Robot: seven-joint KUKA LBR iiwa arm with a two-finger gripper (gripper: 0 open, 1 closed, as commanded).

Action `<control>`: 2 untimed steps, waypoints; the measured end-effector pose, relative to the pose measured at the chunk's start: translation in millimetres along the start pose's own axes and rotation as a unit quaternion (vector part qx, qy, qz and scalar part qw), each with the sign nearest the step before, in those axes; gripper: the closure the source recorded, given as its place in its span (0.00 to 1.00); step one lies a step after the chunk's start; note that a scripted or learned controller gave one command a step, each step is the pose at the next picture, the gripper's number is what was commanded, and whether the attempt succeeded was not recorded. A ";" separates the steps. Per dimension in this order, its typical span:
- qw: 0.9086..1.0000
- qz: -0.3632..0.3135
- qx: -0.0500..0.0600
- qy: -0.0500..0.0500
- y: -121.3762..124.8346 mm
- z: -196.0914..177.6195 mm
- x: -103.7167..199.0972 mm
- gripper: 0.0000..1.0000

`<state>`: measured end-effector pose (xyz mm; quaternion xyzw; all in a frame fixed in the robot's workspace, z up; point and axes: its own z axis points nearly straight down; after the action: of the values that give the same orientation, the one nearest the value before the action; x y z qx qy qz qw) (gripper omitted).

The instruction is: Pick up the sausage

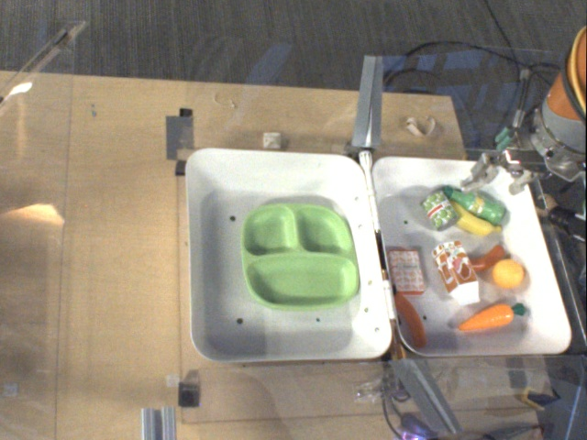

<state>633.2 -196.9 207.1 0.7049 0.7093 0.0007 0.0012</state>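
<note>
Sausage (410,320) lies untouched at the right bin's (550,342) near-left edge; we see the tool (495,165) over the far rim, grip state unclear, pick not started.

Arm (570,108) at right edge, raised

No legible text, printed cartons (456,266) and packets too blurred
</note>
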 end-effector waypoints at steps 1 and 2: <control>0.993 -0.115 -0.001 0.000 -50.0 39.5 -8.1 0.00; 0.995 -0.098 -0.003 -0.001 -55.3 97.1 -7.9 0.00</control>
<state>578.3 -205.2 109.8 0.6317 0.7752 0.0022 0.0040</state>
